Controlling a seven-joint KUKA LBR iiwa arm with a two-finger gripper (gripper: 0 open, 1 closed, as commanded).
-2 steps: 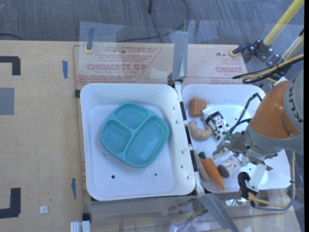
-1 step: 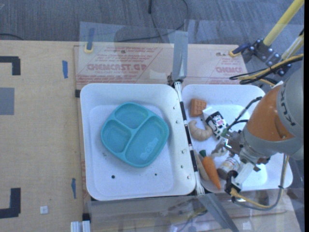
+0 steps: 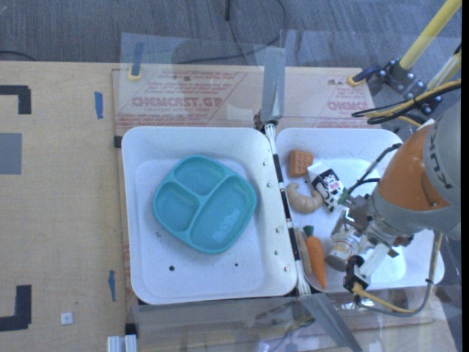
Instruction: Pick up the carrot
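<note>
The carrot lies in the right bin near its front left corner. It is orange, with its green top pointing away from me, and runs along the divider between the bins. My gripper hangs low over the bin just to the right of the carrot, at about the same height in the view. The carrot looks apart from the gripper, resting on the bin floor. The arm's orange band sits above and to the right of the gripper.
The right bin also holds an orange waffle-like piece, a beige curved item and a black and white toy, all behind the carrot. A teal divided plate lies in the left bin. Cables trail below the wrist.
</note>
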